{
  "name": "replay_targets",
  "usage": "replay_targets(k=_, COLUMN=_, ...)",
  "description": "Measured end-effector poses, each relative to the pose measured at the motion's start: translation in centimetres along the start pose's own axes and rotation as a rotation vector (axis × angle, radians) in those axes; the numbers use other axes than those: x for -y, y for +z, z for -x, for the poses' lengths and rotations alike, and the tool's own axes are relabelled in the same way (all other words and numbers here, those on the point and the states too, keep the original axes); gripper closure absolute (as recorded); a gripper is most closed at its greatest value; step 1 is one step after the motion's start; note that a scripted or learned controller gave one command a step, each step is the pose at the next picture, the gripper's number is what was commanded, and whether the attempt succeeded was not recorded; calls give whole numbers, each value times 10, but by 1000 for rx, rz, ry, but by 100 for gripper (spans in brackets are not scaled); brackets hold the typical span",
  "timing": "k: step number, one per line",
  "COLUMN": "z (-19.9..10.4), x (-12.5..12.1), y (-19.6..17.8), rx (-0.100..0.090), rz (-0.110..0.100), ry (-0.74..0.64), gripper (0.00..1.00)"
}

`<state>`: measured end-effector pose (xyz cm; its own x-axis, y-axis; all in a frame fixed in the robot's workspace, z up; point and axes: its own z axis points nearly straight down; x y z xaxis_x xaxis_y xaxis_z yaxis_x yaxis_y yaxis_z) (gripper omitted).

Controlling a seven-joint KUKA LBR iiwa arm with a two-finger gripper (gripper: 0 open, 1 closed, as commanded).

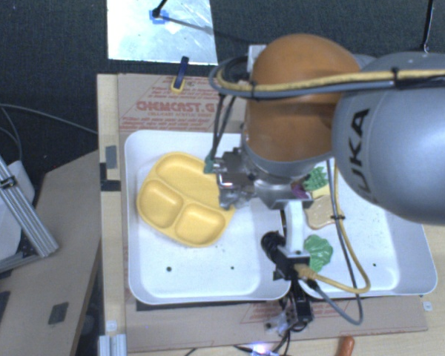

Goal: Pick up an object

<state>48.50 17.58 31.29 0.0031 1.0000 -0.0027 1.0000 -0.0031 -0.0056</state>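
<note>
A yellow divided plate lies in the left white bin, toward its back left. My gripper hangs low over the plate's right rim, near the wall between the two bins. The arm's orange band and grey body cover the area behind it. In the right bin a green leafy piece lies near the front left. A second green piece and a tan flat piece sit further back, partly hidden by the arm.
A small purple bit peeks out under the wrist. Both bins rest on a cardboard sheet. A blue and yellow tool lies behind the bins. The left bin's front half is bare white floor.
</note>
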Motion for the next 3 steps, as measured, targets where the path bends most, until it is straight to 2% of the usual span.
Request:
replay_targets(k=1, z=-4, x=-58, y=-28, rx=-4, rz=13, ry=-3, gripper=100)
replay_targets(k=2, z=1, x=-119, y=97, rx=1, rz=0, ry=-2, gripper=100)
replay_targets(k=3, z=45, x=-96, y=103, rx=-1, rz=2, ry=0, gripper=100)
